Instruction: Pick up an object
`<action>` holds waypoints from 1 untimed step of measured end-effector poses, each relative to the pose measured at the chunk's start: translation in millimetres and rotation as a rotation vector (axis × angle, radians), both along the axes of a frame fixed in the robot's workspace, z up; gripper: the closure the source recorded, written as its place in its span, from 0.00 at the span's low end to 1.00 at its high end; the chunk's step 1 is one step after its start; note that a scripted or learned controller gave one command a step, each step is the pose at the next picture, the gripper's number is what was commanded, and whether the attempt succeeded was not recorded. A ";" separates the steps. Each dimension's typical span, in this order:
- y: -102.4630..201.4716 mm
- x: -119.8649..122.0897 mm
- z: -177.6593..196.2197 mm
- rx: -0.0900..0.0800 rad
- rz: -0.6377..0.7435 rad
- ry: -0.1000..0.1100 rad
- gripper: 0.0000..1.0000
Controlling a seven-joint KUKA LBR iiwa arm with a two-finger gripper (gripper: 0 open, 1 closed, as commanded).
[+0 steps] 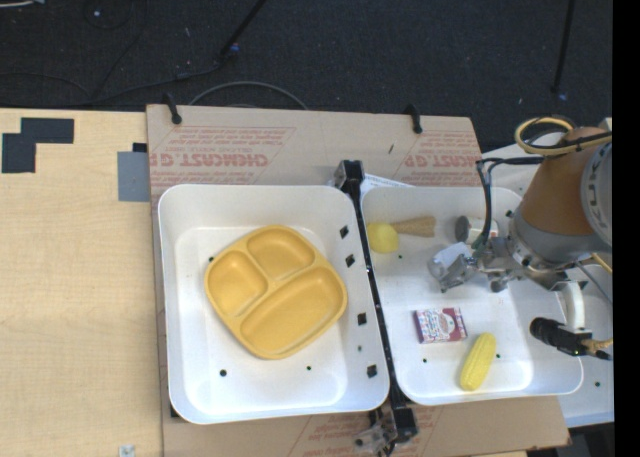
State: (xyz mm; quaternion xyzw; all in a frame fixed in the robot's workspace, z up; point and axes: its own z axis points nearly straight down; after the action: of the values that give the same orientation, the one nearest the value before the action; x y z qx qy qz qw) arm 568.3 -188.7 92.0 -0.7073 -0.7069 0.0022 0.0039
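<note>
Several objects lie in my right bin (560, 380): a corn cob (477, 361), a pink packet (440, 325), a yellow ball (382, 237). My hand (462, 267) hovers between them; whether it's clamped, I cannot tell. Descending here, I'd likely strike bare floor.

Floor (300, 25) behind the bench was dark carpet with cables (255, 15) running over it. Bench top (70, 295) was pale wood, with brown cardboard (300, 150) on it.
</note>
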 end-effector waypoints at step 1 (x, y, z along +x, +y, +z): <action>0.6 -0.3 -4.6 -0.001 0.000 -0.005 0.00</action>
State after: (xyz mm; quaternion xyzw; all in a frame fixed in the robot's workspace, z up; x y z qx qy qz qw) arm 568.1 -188.1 87.4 -0.7072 -0.7070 0.0010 0.0019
